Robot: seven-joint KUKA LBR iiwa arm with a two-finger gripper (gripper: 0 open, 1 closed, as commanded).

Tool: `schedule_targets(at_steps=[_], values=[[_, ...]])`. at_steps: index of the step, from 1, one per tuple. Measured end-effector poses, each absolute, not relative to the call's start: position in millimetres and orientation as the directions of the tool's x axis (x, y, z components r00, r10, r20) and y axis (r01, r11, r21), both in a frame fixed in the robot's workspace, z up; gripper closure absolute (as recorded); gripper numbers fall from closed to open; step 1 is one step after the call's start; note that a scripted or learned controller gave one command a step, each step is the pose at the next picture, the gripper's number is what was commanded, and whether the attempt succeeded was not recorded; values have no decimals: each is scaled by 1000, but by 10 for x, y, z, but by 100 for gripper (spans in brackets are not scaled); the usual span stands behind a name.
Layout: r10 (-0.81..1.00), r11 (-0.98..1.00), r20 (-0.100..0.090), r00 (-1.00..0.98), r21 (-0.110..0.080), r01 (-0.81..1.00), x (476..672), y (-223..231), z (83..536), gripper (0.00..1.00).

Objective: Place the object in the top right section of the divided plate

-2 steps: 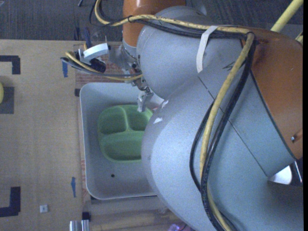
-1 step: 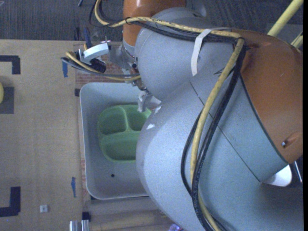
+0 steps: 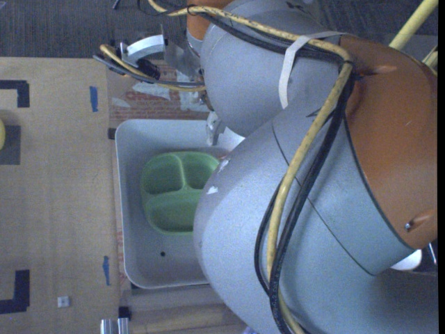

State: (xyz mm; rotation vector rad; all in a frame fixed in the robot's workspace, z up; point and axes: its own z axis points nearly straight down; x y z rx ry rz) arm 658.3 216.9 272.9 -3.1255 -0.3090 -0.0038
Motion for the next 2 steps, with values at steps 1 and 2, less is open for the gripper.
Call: schedule_targets(at_steps=[1, 2], values=[[196, -981, 2, 981, 0, 196, 6583, 2168, 2729, 0], [196, -981, 2, 981, 0, 196, 6583, 2168, 2730, 0]])
